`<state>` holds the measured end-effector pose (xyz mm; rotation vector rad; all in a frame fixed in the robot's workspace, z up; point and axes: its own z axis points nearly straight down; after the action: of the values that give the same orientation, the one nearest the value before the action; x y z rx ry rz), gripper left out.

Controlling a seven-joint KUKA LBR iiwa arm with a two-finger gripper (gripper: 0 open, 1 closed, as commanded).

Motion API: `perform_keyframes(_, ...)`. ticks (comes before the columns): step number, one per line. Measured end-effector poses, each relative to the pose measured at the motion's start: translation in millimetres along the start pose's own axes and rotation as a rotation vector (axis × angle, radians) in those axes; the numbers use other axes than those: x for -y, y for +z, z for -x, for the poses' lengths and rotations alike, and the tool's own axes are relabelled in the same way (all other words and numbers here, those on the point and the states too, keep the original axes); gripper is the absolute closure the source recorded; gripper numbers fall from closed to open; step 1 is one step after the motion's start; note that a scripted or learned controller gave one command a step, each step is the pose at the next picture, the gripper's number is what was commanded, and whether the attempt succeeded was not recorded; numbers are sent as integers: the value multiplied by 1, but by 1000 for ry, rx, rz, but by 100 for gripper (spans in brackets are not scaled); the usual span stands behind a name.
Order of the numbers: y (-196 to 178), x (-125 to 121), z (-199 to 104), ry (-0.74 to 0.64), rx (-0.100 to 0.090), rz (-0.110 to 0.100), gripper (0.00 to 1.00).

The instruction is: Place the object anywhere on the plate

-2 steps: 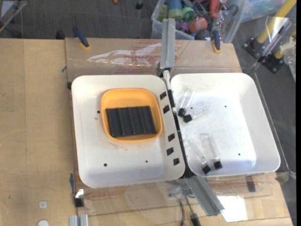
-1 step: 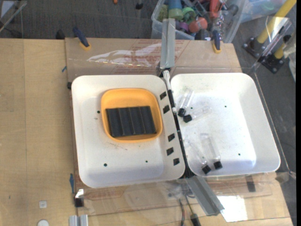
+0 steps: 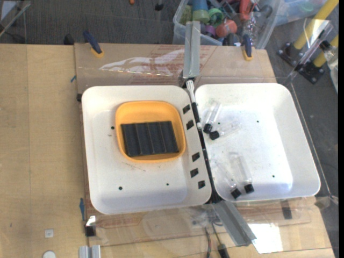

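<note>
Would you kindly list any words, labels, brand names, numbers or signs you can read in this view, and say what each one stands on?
None can be read.
The orange plate, the dark ridged object on it and both white bins carry no visible print.
The clear tub of toys beyond the bench shows no legible label.

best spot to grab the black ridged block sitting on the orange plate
Probably across its short span, from straight above. The black ridged block lies flat on the orange plate, whose raised rim blocks side approaches; fingers along its upper and lower long edges should fit.
</note>
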<state>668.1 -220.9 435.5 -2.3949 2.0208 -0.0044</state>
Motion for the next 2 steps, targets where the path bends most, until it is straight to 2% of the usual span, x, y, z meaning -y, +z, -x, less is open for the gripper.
perform_keyframes(2, 0, 2, 11, -572, 0, 2, 100)
